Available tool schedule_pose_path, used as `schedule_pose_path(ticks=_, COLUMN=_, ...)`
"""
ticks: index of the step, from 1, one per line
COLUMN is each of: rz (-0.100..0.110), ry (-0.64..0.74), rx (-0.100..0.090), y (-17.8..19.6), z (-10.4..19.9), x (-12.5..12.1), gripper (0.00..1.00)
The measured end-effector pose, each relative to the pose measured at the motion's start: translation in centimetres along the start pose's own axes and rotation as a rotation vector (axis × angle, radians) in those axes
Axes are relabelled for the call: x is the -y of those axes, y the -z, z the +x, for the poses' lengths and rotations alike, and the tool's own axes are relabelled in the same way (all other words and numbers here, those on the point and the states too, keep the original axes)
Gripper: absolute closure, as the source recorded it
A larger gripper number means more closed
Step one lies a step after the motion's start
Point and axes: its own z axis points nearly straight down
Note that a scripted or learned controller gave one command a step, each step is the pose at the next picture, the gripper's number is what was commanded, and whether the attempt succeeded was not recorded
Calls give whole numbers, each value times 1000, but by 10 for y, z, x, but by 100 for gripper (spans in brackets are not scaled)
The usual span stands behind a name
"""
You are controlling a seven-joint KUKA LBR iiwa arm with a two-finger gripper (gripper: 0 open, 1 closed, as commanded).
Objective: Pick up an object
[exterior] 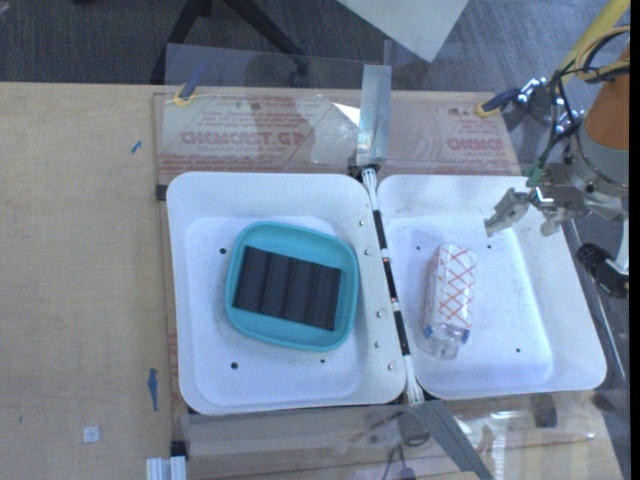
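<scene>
A clear plastic bottle with a red criss-cross label lies on its side in the right bin, cap end toward the front. In the left bin sits a teal dish with a dark ridged insert. My gripper hangs over the right bin's far right part, up and to the right of the bottle and apart from it. It is open, with nothing between its fingers.
A raised divider runs between the two bins. A clear plastic sheet and a metal bracket lie behind them. Cables hang by the arm at the right. Bare wooden bench extends left.
</scene>
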Motion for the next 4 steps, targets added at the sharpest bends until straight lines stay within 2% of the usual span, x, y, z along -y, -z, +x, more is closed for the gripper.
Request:
schedule_pose_path(ticks=1, rz=-1, ry=123, rx=1, y=-109, z=27, x=-15, gripper=0)
schedule_pose_path(ticks=2, rz=-33, ry=147, rx=10, y=-143, z=7, x=22, gripper=0)
schedule_pose_path(ticks=3, rz=-19, ry=144, rx=6, y=-140, z=7, x=27, gripper=100)
schedule_pose_path(ticks=4, rz=-3, ry=220, rx=2, y=-40, z=50, x=19, gripper=100)
